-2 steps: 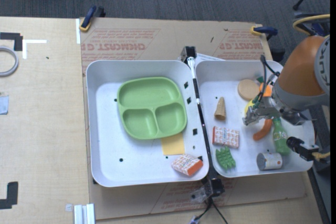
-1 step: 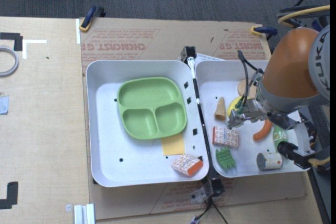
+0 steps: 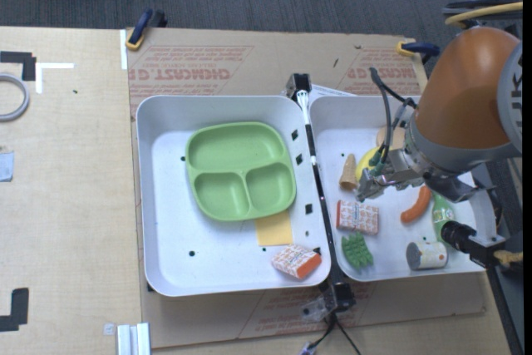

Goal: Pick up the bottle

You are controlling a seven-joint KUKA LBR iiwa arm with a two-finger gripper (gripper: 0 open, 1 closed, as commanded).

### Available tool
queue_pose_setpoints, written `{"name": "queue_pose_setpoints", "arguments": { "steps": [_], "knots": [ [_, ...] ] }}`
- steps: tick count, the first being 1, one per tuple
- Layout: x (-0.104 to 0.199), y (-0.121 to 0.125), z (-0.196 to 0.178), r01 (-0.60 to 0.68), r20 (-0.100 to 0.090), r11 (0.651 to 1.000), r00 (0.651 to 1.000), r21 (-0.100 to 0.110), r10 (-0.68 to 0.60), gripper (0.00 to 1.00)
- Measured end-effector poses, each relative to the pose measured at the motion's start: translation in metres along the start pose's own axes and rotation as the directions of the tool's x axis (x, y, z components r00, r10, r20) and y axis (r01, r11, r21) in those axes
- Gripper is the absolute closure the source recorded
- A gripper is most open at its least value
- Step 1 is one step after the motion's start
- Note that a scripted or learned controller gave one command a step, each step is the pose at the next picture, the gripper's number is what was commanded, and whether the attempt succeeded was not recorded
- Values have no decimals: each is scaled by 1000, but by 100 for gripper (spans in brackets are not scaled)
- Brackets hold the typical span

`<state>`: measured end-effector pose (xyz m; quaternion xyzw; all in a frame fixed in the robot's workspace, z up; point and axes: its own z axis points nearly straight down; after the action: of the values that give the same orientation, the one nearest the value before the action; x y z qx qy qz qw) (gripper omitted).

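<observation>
**Gripper low in right bin, bottle apart**

Gripper (image 3: 371, 183) sits low in the right bin (image 3: 332, 116), near the banana (image 3: 347, 171) and above the red-white packet (image 3: 357, 217). Whether its fingers are spread or pressed together: cannot tell. Bottle (image 3: 442, 217), green with a dark cap, lies near the bin's right edge, beside the sausage (image 3: 416, 205) and above the white cup (image 3: 427, 255). Green plate (image 3: 241, 170) in left bin (image 3: 158, 204).
</observation>
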<state>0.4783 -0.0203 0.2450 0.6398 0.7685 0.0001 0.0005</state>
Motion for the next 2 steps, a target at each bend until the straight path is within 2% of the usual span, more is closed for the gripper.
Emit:
{"name": "queue_pose_setpoints", "arguments": {
  "steps": [1,2],
  "knots": [
    [48,9,-14,29,0,1000,1000,0,-29,100],
    [101,19,-64,278,1,960,960,-1,-278,100]
  ]
}}
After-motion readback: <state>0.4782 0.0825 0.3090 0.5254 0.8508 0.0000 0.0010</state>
